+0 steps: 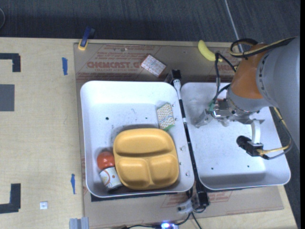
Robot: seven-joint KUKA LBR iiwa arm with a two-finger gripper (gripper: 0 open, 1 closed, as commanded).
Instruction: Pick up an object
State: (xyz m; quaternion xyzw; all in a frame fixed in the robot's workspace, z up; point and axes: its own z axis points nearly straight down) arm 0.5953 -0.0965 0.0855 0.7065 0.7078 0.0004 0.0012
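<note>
Reaching in from the right, grey arm (281, 75) bent down toward the bench, orange band (248, 78) above the wrist. Gripper (202, 120) low, pointing left. Cables looped around the wrist.

Grey arm (281, 75), fat rounded casing with a smooth matte finish. Orange band (247, 78) wraps it above the wrist. Below the band sits a silver metal wrist block, small parts bolted on, detail too blurry to tell. Gripper (202, 119) pale grey, slim. Thin black cables loop over the orange section, with a yellow-black loop up top. Black connector (249, 145) hangs off a white bracket, with a yellow-tipped cable trailing from it.
</note>
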